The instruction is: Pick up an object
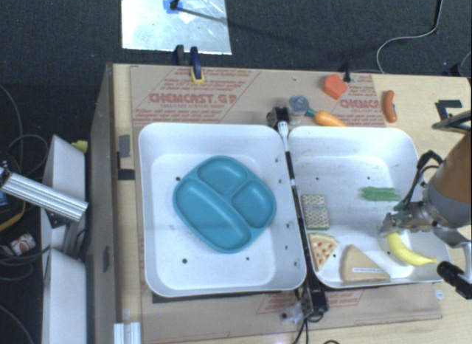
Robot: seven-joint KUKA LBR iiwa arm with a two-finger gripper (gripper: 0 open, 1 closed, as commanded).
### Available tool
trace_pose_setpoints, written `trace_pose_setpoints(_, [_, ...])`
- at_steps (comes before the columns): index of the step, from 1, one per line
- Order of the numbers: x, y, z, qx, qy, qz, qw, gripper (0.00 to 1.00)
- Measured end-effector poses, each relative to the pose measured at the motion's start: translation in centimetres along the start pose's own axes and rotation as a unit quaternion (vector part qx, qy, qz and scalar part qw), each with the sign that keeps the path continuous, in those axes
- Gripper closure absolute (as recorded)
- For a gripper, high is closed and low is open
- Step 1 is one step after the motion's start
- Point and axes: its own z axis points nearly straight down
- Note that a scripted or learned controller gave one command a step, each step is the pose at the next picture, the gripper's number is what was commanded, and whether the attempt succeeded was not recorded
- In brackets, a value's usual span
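Note:
My gripper (pixel 399 224) hangs low over the right part of the right bin (pixel 346 147), reaching in from the right edge. A yellow banana (pixel 408 252) lies just below and in front of it, close to the gripper or touching it; I cannot tell which. A green flat piece (pixel 380 194) lies a little behind the gripper. Nearer the bin's left wall are a speckled cracker (pixel 315 211), a pizza slice (pixel 322 248) and a pale wedge (pixel 361 263).
The left bin (pixel 166 150) holds a blue divided plate (pixel 223 204). Behind the bins on the bench lie a carrot (pixel 328 119), an orange block (pixel 335 86) and a sausage (pixel 389 106). A black divider (pixel 292 187) runs between the bins.

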Motion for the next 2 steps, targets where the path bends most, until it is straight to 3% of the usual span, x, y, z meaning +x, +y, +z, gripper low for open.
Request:
trace_pose_setpoints(1, [0.0,0.1,-1.0,-0.001,0.0,0.0,1.0,1.0])
trace_pose_setpoints(2, [3.7,2.1,-8.5,0.0,-0.001,-0.001,1.0,1.0])
